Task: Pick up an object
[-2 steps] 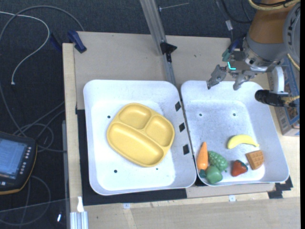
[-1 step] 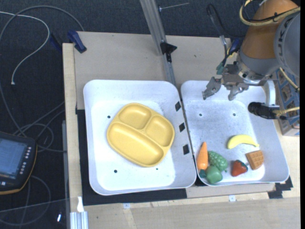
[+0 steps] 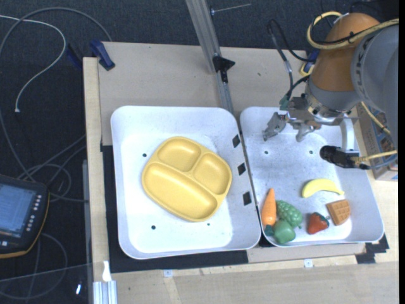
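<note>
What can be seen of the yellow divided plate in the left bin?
The yellow plate looks like smooth moulded plastic, rounded, with three compartments: one long and two smaller. It lies flat and turned at an angle, near the middle of the left bin, resting on the bin's floor. Nothing lies in it and nothing else touches it.

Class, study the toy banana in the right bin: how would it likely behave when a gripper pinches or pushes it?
The banana looks like moulded plastic, so probably stiff and light. Its glossy curved skin may slip from a pinch across the arc. Lying flat on the right bin, apart from other toys, it would probably slide or spin rather than roll.
</note>
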Tool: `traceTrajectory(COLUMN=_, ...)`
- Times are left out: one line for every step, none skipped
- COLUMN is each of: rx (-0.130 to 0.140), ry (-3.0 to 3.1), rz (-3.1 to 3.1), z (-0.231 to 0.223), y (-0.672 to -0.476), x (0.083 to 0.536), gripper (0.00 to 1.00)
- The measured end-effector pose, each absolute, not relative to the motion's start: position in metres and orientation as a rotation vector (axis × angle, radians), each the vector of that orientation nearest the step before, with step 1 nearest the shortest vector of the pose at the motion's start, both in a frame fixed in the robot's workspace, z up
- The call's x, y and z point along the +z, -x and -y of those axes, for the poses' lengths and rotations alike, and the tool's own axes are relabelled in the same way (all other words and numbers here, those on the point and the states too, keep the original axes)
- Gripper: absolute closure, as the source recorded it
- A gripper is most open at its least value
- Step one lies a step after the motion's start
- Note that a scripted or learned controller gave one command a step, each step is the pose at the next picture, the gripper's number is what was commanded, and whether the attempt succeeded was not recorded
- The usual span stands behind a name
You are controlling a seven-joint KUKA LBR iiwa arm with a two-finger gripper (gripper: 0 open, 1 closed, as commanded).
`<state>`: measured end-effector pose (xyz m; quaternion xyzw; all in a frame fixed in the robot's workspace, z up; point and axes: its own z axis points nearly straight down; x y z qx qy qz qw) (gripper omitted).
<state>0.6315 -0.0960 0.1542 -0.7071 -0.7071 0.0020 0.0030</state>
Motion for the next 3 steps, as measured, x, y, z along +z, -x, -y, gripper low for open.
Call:
traceTrajectory(rx=0.008, ry=2.216, rz=2.216, z=0.1, y=-0.628, x=0.092, gripper=0.0)
traceTrajectory(rx=-0.003, ry=2.221, rz=2.221, z=0.1, y=-0.63, x=0.108, gripper=1.0)
traceTrajectory(rx=-0.008, ry=2.224, rz=2.228, z=0.093, y=-0.637, x=0.169, gripper=1.0)
